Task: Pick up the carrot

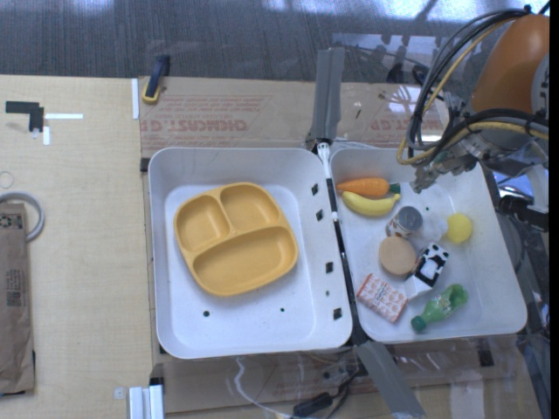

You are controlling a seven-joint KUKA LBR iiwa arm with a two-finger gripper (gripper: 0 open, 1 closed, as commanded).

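Pincer hangs low over the far part of the right bin, at the end of cabling and grey wrist hardware that come in from the right under the orange band. Whether its fingers stand apart or together I cannot tell; the tip is small and tangled with the hoses around it, and nothing is visibly between them.

The carrot lies in the same bin, at the far left corner, close against the wall that divides the two bins. It sits to the left of the pincer in this view, near but apart, with its green stub pointing toward the tip. Its long axis runs roughly left to right, almost in line with the direction from the tip to the carrot, orange body tapering toward the dividing wall.

A banana lies just on the near side of the carrot, roughly parallel and seemingly touching it along its length. That matters for my reading of the coming move: the arm needs a short shift to the left, with the fingers set across the carrot's width, and the banana leaves little room on the near side, so a closing finger may catch it instead.
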